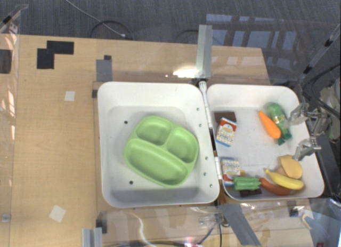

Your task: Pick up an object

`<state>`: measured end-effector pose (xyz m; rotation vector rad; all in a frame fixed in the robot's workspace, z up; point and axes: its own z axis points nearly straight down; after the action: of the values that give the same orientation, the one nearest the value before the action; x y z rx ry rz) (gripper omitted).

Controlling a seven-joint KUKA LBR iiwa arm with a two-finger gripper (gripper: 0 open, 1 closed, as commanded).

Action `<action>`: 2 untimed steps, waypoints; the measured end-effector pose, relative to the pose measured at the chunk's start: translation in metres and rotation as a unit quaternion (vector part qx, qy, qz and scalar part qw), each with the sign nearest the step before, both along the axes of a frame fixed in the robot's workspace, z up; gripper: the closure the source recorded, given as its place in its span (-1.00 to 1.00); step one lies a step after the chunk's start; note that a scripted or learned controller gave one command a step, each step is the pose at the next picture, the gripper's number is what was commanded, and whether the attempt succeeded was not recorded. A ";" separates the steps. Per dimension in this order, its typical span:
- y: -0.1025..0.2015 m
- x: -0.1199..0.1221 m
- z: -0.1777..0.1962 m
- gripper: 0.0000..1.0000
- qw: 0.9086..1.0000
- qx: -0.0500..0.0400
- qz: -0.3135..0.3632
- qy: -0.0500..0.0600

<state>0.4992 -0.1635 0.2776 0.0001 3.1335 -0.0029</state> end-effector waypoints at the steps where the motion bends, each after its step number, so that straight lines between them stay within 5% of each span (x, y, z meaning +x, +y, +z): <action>1: 0.018 0.012 -0.179 -1.00 1.000 -0.001 0.009 -0.003; 2: 0.030 0.099 -0.188 -1.00 1.000 0.001 -0.027 -0.004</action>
<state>0.5986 -0.1339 0.0894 0.0855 3.1250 -0.0006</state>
